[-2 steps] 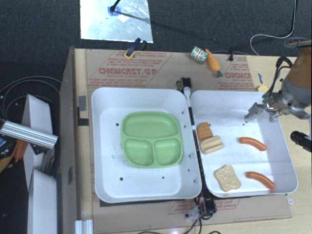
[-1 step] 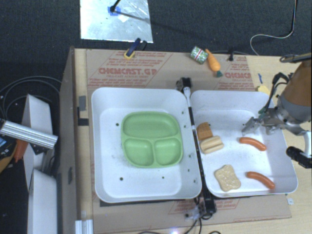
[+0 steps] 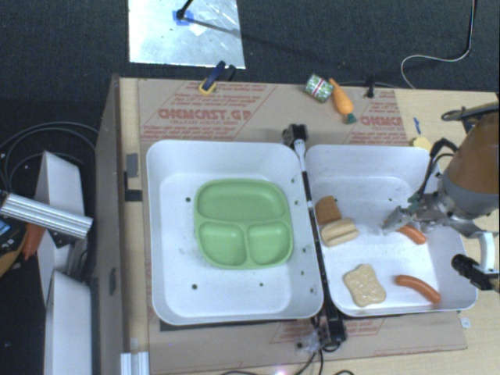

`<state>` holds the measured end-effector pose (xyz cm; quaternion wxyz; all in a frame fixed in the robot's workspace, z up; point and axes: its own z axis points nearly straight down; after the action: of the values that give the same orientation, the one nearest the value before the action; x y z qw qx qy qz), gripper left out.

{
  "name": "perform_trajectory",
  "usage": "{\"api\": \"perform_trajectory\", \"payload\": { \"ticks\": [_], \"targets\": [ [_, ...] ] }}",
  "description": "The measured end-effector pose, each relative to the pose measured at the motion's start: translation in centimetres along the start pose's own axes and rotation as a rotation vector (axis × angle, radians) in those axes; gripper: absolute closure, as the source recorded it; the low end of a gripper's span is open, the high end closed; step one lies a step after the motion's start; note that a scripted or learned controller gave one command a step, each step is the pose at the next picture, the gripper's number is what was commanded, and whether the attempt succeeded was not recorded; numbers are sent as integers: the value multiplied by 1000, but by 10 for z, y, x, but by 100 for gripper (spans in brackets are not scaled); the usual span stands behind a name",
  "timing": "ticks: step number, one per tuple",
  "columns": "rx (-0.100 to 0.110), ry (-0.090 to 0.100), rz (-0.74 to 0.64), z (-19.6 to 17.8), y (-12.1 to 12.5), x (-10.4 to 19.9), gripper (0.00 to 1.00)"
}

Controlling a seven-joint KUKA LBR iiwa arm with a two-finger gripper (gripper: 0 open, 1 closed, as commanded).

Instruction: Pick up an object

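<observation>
Even, fairly bright overhead light, soft picture

The two white bins (image 3: 234, 303) look bright but keep their detail, with a faint bluish cast. A shiny metal sheet (image 3: 186, 20) at the top throws back patchy glare. Shadows are weak and short, lying close under the green tray (image 3: 244, 223) and the food pieces. The dark floor (image 3: 47, 53) around the worktop (image 3: 234, 112) loses detail. The whole frame is slightly blurred and grainy, and small print reads poorly.
</observation>
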<state>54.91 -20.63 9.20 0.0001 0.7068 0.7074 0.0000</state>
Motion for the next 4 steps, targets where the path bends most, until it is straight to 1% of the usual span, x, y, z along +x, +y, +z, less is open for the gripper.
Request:
{"api": "perform_trajectory", "payload": {
  "ticks": [1,2,3,4],
  "targets": [
    [-5,-2,-4,-70,52,0,0],
    [0,0,-1,-25,31,0,0],
    [-1,0,0,8,8,0,0],
    [-4,-1,-2,-3,9,0,100]
  ]
}}
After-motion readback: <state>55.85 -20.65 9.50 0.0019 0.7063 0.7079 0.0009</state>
